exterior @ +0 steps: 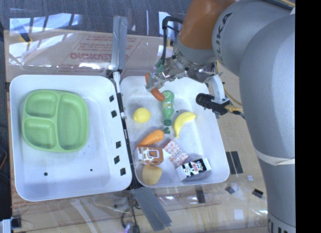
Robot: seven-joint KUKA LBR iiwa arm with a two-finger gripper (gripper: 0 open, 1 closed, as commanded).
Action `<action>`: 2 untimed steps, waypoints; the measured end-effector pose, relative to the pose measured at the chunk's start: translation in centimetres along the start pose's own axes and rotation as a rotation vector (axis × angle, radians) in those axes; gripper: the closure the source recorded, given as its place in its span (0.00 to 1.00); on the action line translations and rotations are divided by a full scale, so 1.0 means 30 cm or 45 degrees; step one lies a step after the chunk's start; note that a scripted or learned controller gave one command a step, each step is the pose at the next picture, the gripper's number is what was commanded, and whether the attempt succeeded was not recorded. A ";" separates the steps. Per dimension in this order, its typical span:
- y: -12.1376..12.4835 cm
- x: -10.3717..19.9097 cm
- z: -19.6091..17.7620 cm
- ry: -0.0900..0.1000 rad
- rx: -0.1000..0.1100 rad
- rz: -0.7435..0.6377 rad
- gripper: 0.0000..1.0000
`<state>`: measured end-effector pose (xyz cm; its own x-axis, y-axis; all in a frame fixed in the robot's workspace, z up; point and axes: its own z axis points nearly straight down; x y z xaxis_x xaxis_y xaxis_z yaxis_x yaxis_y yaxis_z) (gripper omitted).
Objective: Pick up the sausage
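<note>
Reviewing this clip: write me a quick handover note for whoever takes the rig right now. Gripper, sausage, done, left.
Gripper: low over the far end of the right bin, at the sausage; whether it grips can't be told.
Sausage: reddish, at the gripper's tip, just beyond the green bottle.
Nearby: lemon, banana, carrot. Green plate in the left bin.
Done: arm brought to the sausage.
Left: confirm the grasp, then lift clear.

Bright, even light — glare on the clear sheet (55, 31), slightly soft.
</note>
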<state>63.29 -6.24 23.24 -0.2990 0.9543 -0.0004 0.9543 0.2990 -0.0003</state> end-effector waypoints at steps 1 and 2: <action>-0.012 -0.115 0.026 -0.001 -0.001 -0.049 1.00; -0.002 -0.050 -0.180 -0.002 -0.004 -0.436 1.00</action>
